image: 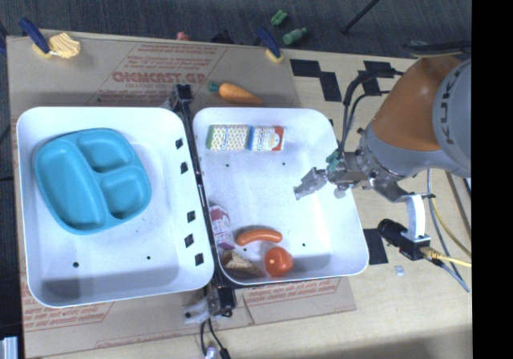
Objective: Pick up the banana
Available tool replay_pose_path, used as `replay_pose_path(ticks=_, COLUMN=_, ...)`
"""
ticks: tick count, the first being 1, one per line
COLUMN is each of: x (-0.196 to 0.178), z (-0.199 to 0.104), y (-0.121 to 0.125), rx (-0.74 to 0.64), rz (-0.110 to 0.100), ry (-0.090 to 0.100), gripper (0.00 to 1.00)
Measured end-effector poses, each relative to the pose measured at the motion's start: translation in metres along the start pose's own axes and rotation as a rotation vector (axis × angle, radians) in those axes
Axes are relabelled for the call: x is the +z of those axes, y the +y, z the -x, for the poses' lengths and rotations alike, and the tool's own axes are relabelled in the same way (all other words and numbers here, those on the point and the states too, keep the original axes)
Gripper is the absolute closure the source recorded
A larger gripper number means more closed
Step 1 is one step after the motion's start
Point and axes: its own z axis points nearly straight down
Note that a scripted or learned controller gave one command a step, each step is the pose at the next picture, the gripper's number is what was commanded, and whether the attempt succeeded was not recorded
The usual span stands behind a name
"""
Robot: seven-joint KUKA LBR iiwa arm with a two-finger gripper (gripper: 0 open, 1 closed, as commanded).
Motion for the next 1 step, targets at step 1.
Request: replay_pose_path(ticks=1, x=0.1098, z=-0.0842, y=-0.0020, rx=-0.160, rz=0.001, ry=-0.001, gripper=0.00)
